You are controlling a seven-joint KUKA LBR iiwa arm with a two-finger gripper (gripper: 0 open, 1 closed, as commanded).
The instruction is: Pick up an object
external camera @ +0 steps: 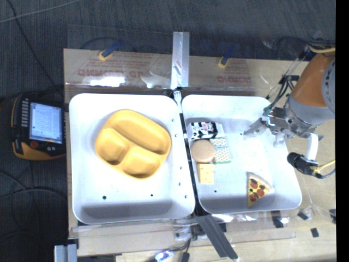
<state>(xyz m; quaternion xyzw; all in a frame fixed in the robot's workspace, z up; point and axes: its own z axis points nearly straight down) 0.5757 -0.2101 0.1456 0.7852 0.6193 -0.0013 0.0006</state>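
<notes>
Yellow, lumpy plastic object [132, 142] fills the middle of the left bin [82, 201]. In the right bin [283, 195]: 1 black-and-white patterned item [202, 129], 1 tan disc [203, 151], 1 yellow cracker square [206, 173] near the divider; 1 pizza slice [257, 189] well apart, front right. Claw [262, 125] over the right bin's right side; fingers' state unclear, can't tell.

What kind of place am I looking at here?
Probably a robotics lab test bench: a robot arm reaches over two white bins holding toy food such as a pizza slice, with a handheld control screen beside them.
</notes>
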